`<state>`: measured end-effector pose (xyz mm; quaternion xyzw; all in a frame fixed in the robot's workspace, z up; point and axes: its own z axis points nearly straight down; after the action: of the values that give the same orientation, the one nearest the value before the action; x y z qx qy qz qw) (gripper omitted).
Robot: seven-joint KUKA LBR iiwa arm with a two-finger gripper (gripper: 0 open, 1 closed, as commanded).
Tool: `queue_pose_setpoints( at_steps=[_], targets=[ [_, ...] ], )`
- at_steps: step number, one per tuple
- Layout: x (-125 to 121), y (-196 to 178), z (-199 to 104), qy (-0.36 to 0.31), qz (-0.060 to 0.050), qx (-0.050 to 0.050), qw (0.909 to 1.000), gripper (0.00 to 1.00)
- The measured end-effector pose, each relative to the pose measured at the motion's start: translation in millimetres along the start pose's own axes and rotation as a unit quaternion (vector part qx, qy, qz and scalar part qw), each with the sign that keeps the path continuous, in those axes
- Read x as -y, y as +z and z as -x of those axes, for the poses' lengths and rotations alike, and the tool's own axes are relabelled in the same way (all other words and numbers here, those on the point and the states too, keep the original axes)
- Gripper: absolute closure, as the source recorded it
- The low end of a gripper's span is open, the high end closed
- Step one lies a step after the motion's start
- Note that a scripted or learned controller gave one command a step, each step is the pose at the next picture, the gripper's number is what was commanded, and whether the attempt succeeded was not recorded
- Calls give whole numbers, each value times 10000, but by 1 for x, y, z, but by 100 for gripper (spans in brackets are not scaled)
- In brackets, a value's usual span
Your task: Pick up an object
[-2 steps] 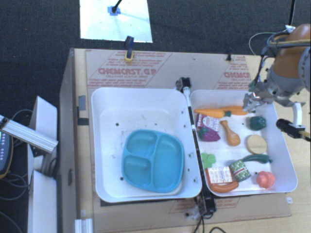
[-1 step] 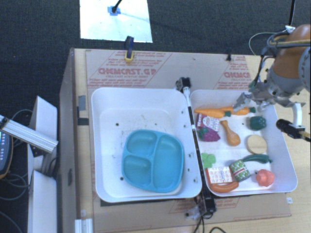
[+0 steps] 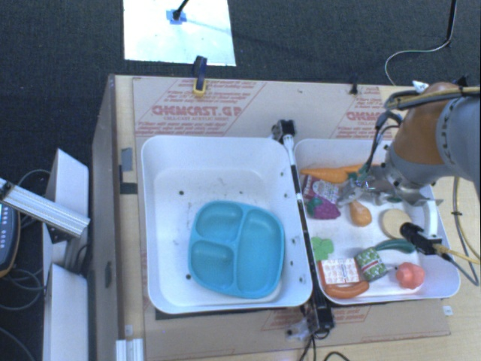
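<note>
Blue plastic divided tray (image 3: pixel 237 250), glossy white bins (image 3: pixel 173 164)

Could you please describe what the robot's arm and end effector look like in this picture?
The arm is a thick, rounded grey cylinder with a broad orange band above the wrist. The end effector is a smaller block of grey and silver metal. Thin dark cables run along the wrist, and a yellow cable passes over the orange band.

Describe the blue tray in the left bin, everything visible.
The blue tray is a light blue, glossy, plastic-looking divided plate with rounded corners and three compartments: two on its left, one larger on its right. It lies flat and right side up on the floor of the left bin, turned slightly askew, toward the bin's near wall. Nothing sits in its compartments, and nothing but the bin touches it.
</note>
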<state>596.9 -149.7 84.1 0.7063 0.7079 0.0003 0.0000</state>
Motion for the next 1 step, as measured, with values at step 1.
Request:
queue_pose_setpoints(
  at_steps=[1],
  targets=[
    [-51, 0, -13, 3, -13, 1, 10000, 0]
  ],
)
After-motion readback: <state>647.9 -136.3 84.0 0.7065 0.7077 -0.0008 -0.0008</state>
